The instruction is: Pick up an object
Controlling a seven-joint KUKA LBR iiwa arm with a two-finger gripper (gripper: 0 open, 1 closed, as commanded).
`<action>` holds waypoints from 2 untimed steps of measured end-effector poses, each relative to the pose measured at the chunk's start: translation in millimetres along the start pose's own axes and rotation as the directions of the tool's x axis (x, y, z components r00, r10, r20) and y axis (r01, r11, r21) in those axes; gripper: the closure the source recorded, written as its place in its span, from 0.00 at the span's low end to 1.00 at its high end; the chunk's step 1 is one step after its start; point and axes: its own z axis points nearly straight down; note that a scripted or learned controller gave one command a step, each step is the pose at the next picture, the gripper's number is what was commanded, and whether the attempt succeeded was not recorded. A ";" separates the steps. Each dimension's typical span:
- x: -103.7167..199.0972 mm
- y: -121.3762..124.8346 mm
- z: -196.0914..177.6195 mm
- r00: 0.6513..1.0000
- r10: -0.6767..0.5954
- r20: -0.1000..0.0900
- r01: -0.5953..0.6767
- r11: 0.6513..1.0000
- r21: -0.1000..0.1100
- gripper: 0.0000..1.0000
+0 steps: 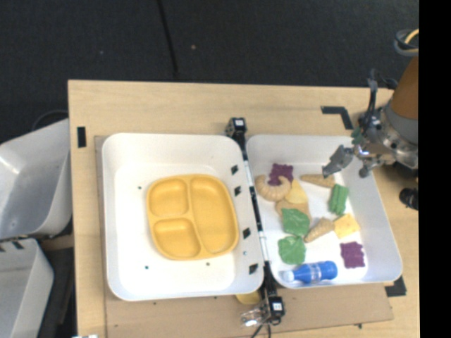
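1. Reaching in from the right: gripper (345, 159), hovering above the right bin's (384, 220) far right area, fingers' spread impossible to tell.
2. Scattered across the right bin: purple piece (282, 172), green block (338, 199), yellow block (346, 226), two green lumps (295, 221), a second purple piece (351, 254).
3. Lying along that bin's near edge: blue bottle (312, 272).
4. Resting in the middle of the left bin (127, 259): yellow divided plate (192, 215).

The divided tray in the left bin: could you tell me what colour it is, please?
Yellow; the divided tray shows plainly in the camera view, lying in the left bin.
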 end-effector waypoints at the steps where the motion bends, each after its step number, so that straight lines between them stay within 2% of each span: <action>1: 29.4 39.4 120.3 1.000 -0.002 -0.002 0.002 1.000 0.001 0.00; 2: -36.9 -18.8 133.6 1.000 0.002 -0.008 -0.002 1.000 -0.005 0.00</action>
